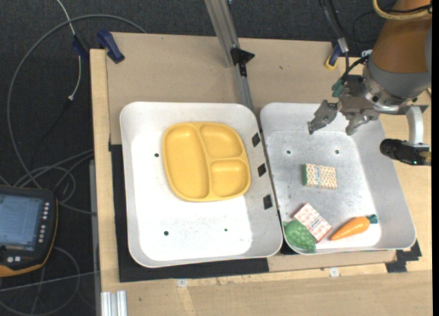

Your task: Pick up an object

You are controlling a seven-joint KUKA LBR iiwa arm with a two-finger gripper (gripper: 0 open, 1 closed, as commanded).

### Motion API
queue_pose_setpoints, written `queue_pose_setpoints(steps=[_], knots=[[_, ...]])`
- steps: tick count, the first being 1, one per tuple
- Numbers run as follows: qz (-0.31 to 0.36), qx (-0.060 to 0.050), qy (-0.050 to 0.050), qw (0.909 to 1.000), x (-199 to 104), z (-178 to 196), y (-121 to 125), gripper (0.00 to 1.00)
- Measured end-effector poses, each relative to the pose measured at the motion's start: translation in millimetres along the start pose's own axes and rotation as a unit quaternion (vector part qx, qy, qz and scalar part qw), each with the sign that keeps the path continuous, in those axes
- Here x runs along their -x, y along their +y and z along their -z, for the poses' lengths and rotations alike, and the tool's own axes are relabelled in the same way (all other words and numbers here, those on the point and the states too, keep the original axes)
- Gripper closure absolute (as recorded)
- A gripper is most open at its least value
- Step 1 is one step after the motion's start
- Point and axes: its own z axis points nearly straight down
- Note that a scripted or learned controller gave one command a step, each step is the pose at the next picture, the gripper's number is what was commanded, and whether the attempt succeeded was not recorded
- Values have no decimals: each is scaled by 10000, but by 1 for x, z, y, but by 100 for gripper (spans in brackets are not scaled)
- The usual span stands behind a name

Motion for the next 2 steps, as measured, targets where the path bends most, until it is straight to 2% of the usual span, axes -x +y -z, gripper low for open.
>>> queue_pose_setpoints(steps=[1, 2], knots=[[-3, 2, 1, 10000, 0, 0, 0, 0], [-6, -19, 0, 10000, -2, -44, -7, 0]])
